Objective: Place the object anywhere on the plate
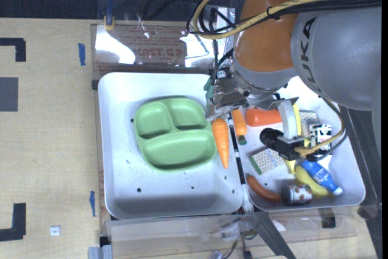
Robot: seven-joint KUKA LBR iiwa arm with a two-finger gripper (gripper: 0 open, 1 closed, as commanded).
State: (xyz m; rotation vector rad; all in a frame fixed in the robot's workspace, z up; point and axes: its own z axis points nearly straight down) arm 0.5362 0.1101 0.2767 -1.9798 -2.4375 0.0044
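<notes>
A robotics lab: an industrial arm over two white bins of toy food on a taped wooden bench.

On the tabletop, two bins sit side by side. The plate lies in the left bin, with a carrot just beside its right edge. The right bin holds a bottle, banana, can and sausage, clustered toward its near side.

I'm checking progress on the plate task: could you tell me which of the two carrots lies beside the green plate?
The longer carrot, in the left bin, lies along the green plate's right edge. The shorter carrot lies further right, at the bins' divide.
</notes>
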